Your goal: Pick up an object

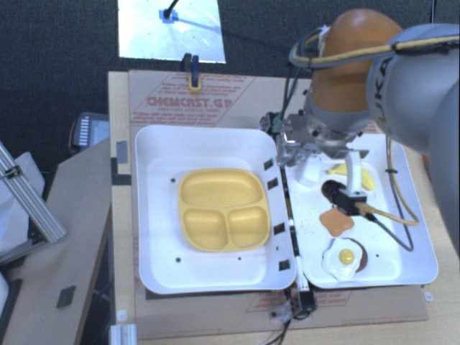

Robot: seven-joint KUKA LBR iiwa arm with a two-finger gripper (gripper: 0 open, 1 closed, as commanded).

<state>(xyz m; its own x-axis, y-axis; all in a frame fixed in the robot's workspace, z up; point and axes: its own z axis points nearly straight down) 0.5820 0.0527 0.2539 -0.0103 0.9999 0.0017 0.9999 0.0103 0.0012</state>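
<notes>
The claw (307, 160) sits over the right bin's (411, 214) far left corner (clenched or released, I cannot tell); beside it a yellow piece (365, 178); toward the front edge, an orange biscuit (336, 223) and a fried egg (343, 259); the left bin (154, 192) holds a yellow tray (221, 208).

I see the arm (402, 70) over the right bin (417, 257), and one tray (223, 208) in the left bin (154, 192).
My gripper (310, 165) hangs low near the right bin's back left corner. A yellow piece (368, 180) lies just beside it. Nearer the front I see an orange slice (336, 223), then a fried egg (342, 258). The tray is yellow, three-part and centred.
</notes>
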